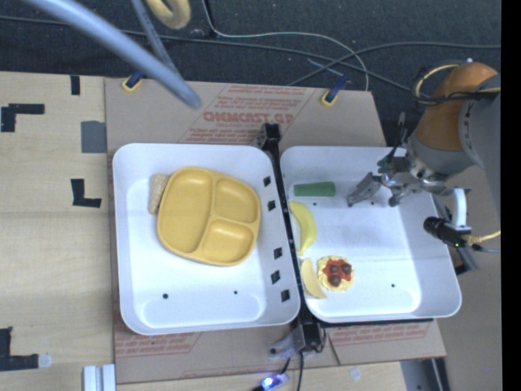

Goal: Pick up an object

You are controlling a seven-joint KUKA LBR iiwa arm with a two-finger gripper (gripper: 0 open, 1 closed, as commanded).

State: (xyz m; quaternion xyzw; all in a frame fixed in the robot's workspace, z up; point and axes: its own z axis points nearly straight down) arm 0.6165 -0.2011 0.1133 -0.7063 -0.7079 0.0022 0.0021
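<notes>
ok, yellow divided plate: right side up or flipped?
Right side up. The yellow divided plate lies flat in the left bin, its three compartments facing the camera with nothing in them.

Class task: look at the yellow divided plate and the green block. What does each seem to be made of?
Yellow divided plate: probably moulded plastic, smooth with a soft sheen on its raised ridges. Green block: matte and flat in colour, perhaps foam or plastic; the view leaves that open.
</notes>
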